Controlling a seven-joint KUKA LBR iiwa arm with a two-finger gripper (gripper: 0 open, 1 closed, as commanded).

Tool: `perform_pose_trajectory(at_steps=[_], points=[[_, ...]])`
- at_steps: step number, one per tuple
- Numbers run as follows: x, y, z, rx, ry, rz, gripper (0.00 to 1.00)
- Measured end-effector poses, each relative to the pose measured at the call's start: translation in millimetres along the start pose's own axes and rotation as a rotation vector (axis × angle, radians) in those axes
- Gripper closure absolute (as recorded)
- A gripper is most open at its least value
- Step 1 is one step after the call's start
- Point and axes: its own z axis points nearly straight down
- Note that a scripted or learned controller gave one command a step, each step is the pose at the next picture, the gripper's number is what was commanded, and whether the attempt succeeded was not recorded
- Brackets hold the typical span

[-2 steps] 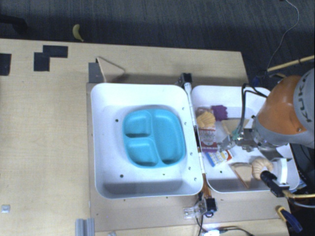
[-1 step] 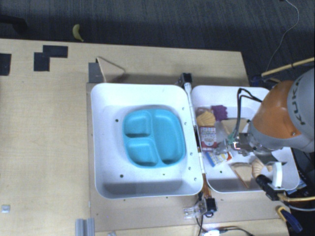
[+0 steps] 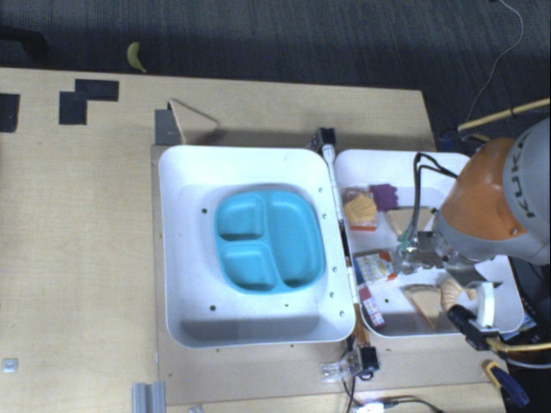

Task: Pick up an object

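Note:
My gripper [image 3: 406, 255] hangs low over the middle of the right bin [image 3: 362, 166], under the orange band of the arm [image 3: 482, 205]. It sits just right of a red, white and blue packet [image 3: 372, 269]. Behind it lie a tan and orange bread-like piece [image 3: 360, 208], a purple block [image 3: 384, 196] and a pale wedge [image 3: 399, 222]. In front of it lie a tan slice [image 3: 424, 299] and a beige shell-like item [image 3: 453, 294]. The arm hides the bin's right part.
The left bin [image 3: 185, 231] holds a blue divided plate [image 3: 269, 239]. A ridge with a black clamp [image 3: 325, 138] separates the two bins. Cables and black fittings [image 3: 469, 327] crowd the right bin's front right corner. Wooden benchtop [image 3: 77, 256] spreads to the left.

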Motion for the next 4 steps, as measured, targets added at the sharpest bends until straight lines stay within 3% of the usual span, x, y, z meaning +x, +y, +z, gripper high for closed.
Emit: perform_pose_trajectory(at_steps=[1, 2, 3, 4], points=[[0, 0, 0, 0.000, 0.000, 0.000, 0.00], [1, 1, -10, -0.003, 0.001, -0.003, 1.00], [1, 1, -10, -0.003, 0.000, -0.002, 0.00], [1, 3, -21, -0.006, 0.001, -0.007, 1.00]])
